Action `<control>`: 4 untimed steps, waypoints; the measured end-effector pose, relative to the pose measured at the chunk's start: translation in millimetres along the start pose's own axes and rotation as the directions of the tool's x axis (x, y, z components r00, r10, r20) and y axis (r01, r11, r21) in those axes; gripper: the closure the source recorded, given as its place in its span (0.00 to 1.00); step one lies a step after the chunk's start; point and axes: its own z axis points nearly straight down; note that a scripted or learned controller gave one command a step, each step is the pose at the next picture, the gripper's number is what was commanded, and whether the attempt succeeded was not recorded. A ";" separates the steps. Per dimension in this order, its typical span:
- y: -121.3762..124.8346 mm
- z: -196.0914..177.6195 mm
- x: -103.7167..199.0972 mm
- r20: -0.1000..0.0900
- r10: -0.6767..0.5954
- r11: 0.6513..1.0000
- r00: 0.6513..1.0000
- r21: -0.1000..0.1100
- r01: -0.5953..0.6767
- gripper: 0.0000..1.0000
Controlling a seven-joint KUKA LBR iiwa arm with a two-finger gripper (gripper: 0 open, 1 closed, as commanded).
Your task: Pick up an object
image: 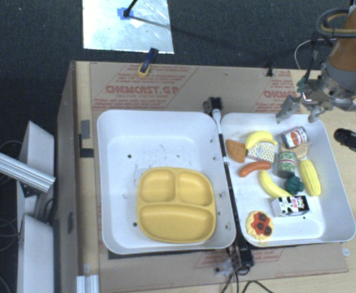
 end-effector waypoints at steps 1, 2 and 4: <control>-22.7 57.9 0.7 -0.001 0.002 1.000 1.000 0.002 -0.002 0.00; -27.5 119.5 7.6 0.001 0.002 1.000 1.000 -0.006 -0.002 0.00; -98.0 133.1 64.7 -0.001 0.002 1.000 1.000 0.002 -0.002 0.00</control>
